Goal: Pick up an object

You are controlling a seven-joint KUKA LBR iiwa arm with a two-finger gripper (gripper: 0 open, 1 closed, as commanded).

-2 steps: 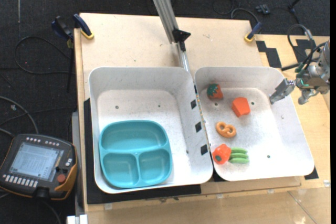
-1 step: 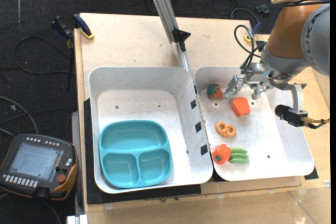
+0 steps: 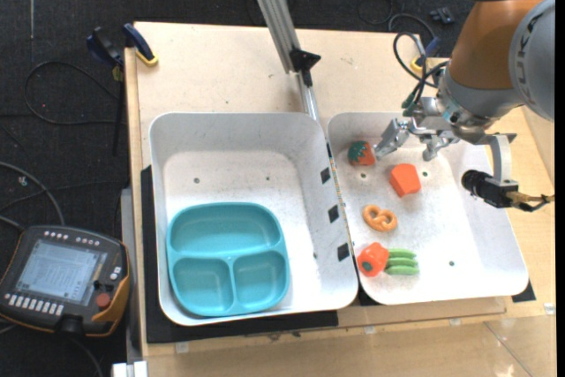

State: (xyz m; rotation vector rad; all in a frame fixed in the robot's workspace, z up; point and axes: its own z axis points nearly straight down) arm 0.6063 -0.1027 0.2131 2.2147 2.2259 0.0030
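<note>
Spanning most of the view, a pale wooden bench carrying two shallow white plastic bins side by side. Left white bin at nine o'clock of centre, holding a teal three-compartment plastic tray in its near half. Right white bin at three o'clock, holding the small items. Reaching in from two o'clock, the grey arm with its orange band, ending in a two-finger metal gripper low over the far part of the right bin, fingers spread apart, gripping nothing. Orange block just at six o'clock of the gripper, apart from the fingers. Red-and-green toy strawberry just beside the left fingertip, at its nine o'clock. Orange-and-green toy carrot near the bin's six o'clock rim. Small orange pretzel shape between block and carrot.
</note>
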